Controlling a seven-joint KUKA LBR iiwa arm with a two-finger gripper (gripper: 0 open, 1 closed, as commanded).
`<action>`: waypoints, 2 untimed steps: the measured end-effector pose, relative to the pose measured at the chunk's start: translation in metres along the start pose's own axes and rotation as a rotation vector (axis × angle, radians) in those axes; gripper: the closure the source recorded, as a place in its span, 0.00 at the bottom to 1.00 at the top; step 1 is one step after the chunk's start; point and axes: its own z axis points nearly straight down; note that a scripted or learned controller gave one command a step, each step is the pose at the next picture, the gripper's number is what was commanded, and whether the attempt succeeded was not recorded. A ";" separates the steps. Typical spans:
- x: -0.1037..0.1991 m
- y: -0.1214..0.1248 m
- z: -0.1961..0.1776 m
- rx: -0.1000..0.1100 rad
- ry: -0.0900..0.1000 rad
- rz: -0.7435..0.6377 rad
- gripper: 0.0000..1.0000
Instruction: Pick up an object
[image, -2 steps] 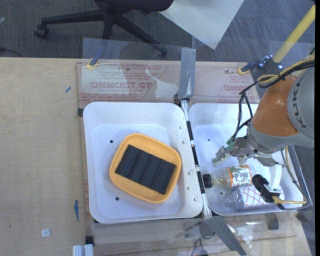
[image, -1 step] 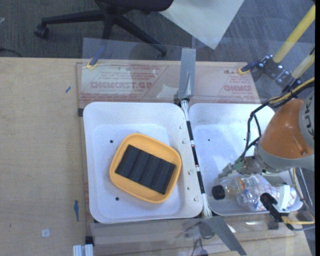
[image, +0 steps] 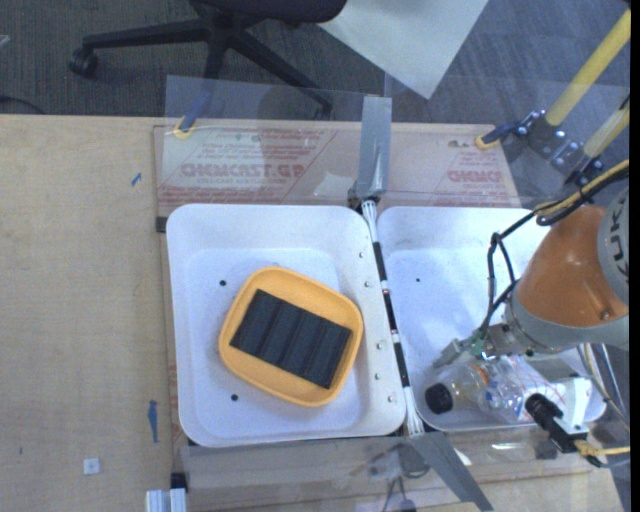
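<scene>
At the near edge of the right bin (image: 440, 240), toward its near left corner, lies a clear plastic bottle (image: 480, 388) — on its side, its black cap (image: 438, 397) pointing toward the divider between the two bins. Its body is see-through and crinkled, with glints of white and a few small spots of colour showing through the plastic, so the bin floor reads faintly behind it. The bottle runs roughly along the bin's near wall, cap end to the left.

Directly over the bottle's far end hangs the gripper (image: 500, 350), low in the bin and carried by the grey arm (image: 620, 240) with its orange band (image: 570, 280), which comes in over the bin's right side. Black cables loop down beside the wrist. The gripper's metal parts sit just above or against the bottle's body; whether it is spread or closed on anything cannot be told, since the wrist and the clear plastic blur together there.

Across the divider, the left bin (image: 200, 250) holds a yellow rounded-square tray (image: 290, 335) near its middle, turned at a slant, with a dark ribbed insert (image: 292, 338) lying in it. Both bins rest on the wooden bench (image: 80, 300), touching along their shared edge.
</scene>
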 end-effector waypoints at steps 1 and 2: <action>0.000 0.001 -0.010 -0.004 0.001 0.002 1.00; 0.000 0.001 -0.010 -0.003 0.001 0.001 0.00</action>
